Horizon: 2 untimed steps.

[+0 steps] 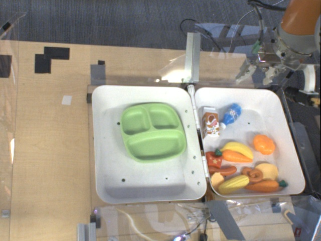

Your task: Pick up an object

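Note:
My gripper [258, 73] hangs at the back right, just above the far rim of the right bin [281, 109], open with nothing between its fingers. Below it in that bin lie several toy foods: a blue bottle [231, 113], a brown and white carton [210, 123], an orange [264, 144], a banana [238, 147] with a carrot [235, 156] against it, a red piece [214, 160], a sausage [226, 171], a yellow corn-like piece [233, 184] and a second carrot [262, 186]. The blue bottle is the nearest to the gripper, well in front of it.
The left bin [108, 174] holds a green divided plate [152, 132] near its middle. A metal post [193, 54] stands behind the seam between the two bins. Cables trail along the bench behind the right bin, beside the arm [301, 9].

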### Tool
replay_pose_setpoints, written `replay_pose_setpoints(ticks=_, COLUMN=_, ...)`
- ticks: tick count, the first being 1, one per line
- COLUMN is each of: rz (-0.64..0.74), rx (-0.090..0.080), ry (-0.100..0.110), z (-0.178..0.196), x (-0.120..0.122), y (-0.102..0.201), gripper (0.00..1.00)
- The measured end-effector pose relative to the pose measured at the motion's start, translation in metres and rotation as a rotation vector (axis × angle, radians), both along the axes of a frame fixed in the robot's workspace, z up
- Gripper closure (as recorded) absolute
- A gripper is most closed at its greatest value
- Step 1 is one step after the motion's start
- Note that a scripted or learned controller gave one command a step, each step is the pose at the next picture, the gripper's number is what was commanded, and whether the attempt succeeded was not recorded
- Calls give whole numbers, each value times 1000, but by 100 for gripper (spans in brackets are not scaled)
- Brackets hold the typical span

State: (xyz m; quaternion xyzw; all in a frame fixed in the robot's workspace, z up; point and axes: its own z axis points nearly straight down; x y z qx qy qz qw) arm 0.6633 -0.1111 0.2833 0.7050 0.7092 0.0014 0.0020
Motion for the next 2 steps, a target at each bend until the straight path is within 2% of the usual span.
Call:
replay_pose_setpoints(ticks=1, rz=-98, rx=1, ry=3, z=-139, x=-10, y=15, gripper=0)
replay_pose_setpoints(ticks=2, rz=134, rx=-1, ry=-5, z=-195, x=-14, y=-14, gripper=0)
